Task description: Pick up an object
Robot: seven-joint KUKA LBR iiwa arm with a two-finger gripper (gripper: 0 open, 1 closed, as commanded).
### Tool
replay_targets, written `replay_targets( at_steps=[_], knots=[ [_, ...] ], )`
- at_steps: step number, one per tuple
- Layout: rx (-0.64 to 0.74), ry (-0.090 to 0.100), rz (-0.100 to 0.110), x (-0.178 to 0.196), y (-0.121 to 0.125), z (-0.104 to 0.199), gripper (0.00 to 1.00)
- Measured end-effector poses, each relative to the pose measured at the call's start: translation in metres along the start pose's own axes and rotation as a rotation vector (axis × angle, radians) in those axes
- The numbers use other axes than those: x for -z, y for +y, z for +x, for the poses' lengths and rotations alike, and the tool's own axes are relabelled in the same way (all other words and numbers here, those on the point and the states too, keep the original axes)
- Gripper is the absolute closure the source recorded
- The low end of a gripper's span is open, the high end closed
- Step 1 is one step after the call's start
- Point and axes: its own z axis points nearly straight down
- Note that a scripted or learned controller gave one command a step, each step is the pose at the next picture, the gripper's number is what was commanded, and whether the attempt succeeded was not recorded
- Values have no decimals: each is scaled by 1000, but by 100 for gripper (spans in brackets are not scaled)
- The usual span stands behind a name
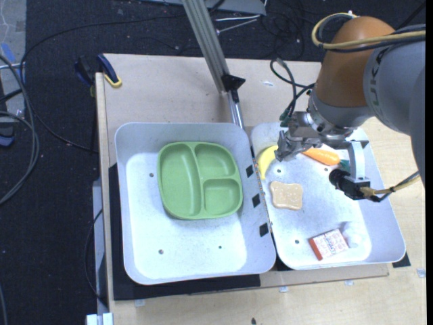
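Observation:
My gripper [284,149] hangs over the back left part of the right bin [379,235], right above a yellow banana [266,161] that lies by the bin's left wall. An orange carrot [321,156] lies just right of the gripper, partly hidden by the wrist. A slice of toast [287,196] rests in the middle of the right bin, below the gripper. A red and white box [329,243] sits near that bin's front. Nothing is seen between the fingers.
A green divided plate [200,179] lies in the left bin [169,249]. A metal pole [206,36] slants up from the bins' back edge. A black cable plug [345,181] hangs beside the wrist over the right bin.

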Motion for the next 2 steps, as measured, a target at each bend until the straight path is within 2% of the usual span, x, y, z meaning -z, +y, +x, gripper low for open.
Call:
replay_targets(
  at_steps=[1,2],
  knots=[
    [-1,0,4,0,-7,57,100],
    [0,0,0,13,-1,110,100]
  ],
)
